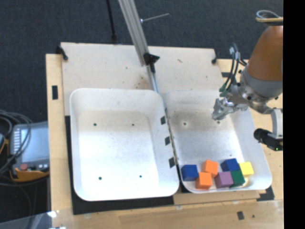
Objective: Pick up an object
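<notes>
Above the right bin (248,128), toward its far side, hangs the end effector (220,112), nothing visibly between its tips; cannot tell from this slanted view whether they stand apart or together. Grey wrist and orange band reach in from the right.

Down at the near end of that same bin, a tight cluster of small blocks: blue block (189,171) at the left, orange block (211,166) behind a second orange block (205,180), purple block (223,179) and green block (238,177) in the near row, a darker blue block (230,164) behind them, yellow block (246,168) at the right, just beside the bin wall. Most touching or nearly touching one another. Left bin (119,142) bare of blocks, a dark speckle across its floor.

Step in hand, by the look of it: approach, with no grasp begun. To do it well, best to choose a block at the edge of the cluster, where one tip can come down into free space. Blue block at the left seems the easiest, open floor on its far and left sides. Yellow one risky, so close to the wall. Worth lining the tips across two flat faces and descending straight, to avoid nudging neighbours.

Relative to the end effector, the cluster lies well apart from it, nearer the camera, and low on the bin floor.
</notes>
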Robot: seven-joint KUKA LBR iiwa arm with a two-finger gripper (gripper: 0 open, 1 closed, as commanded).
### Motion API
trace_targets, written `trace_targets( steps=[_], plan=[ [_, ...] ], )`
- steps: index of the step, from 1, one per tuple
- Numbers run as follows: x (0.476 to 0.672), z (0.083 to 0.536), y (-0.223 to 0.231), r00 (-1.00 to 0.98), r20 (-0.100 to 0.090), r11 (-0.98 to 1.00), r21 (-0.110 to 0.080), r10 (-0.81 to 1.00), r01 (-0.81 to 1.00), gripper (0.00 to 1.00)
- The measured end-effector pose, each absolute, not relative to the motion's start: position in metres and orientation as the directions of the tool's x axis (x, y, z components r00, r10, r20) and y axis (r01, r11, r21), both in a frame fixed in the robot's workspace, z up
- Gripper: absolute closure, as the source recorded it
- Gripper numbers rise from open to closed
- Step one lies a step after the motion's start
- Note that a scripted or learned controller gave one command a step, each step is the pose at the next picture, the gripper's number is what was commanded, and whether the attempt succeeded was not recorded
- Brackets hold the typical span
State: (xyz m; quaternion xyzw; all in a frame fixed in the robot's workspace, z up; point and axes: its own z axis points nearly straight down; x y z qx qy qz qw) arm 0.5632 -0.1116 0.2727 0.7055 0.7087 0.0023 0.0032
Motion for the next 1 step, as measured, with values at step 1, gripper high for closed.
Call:
trace_targets(
  steps=[1],
  plan=[
    [0.5517,0.2728,-0.0699,-0.005,-0.001,0.005,0.001,1.000,1.000,1.00]
  ],
)
